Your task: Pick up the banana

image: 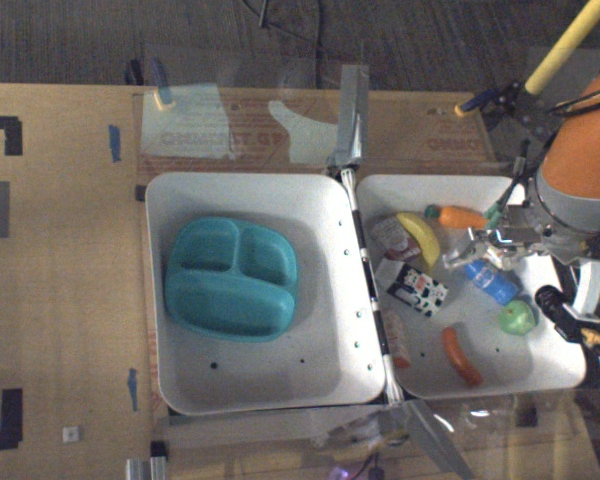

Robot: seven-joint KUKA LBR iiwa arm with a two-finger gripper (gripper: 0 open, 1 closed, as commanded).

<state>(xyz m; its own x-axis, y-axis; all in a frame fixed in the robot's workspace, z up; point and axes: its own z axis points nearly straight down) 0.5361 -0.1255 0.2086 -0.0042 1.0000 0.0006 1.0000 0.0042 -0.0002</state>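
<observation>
Partly hidden hand [480,248] beside banana [421,236]

Banana [422,236]: yellow, curved, unpeeled. Lies flat on floor of right-hand bin [550,373], in upper-left portion. Long axis runs diagonally from upper left to lower right. Not held; rests free among other items.

Bench [60,298] matt wood; bins [250,193] smooth white plastic; teal tray [230,278] glossy.
</observation>
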